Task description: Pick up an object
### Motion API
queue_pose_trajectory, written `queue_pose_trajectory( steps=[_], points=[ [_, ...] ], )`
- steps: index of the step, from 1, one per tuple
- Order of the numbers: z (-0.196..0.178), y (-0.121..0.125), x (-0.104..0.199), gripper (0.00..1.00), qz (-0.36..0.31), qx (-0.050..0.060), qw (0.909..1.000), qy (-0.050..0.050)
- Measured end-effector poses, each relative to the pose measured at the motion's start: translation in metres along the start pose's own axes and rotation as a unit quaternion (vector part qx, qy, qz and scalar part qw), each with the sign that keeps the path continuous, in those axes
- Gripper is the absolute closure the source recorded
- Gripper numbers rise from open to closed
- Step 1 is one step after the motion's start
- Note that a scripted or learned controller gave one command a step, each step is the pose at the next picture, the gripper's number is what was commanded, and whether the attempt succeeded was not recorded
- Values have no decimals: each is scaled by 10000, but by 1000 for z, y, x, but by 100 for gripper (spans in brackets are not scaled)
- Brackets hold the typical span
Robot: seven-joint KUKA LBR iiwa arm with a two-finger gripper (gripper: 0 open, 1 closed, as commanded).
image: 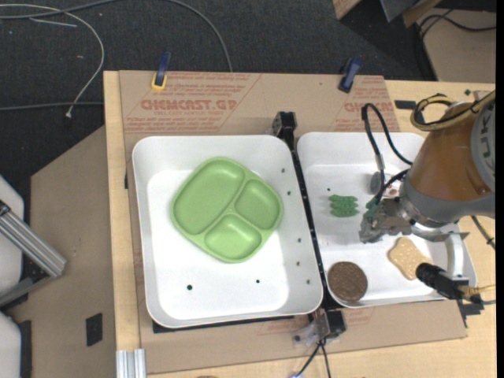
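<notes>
The gripper (376, 225) hung low over the right bin (346, 150); whether it was spread or pressed together could not be told, and nothing was visibly pinched. Just to its left lay a small green object (342, 205) on the bin floor. Below and to its right sat a tan, bread-like piece (405, 257), and below and slightly left of it a round brown disc (347, 280) rested near the bin's front edge. Far to the gripper's left, the left bin (157, 290) held a green divided plate (227, 209) with three compartments, lying flat near the middle. Both bins sat on a cardboard sheet (197, 101) covering the worktop, fixed at the far edge by two blue clamps (162, 68). Beyond lay dark carpet (236, 14) with loose cables
</notes>
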State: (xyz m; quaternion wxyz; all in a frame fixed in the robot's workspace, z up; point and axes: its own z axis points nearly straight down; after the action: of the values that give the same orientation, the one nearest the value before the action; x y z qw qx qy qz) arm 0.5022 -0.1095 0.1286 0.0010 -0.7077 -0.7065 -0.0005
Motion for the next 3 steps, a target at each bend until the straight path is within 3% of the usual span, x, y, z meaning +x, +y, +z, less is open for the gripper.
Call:
queue_pose_trajectory(
  steps=[3],
  points=[
    [-147, 1, -19, 100, -10, -42, 10000, -21]
  ],
)
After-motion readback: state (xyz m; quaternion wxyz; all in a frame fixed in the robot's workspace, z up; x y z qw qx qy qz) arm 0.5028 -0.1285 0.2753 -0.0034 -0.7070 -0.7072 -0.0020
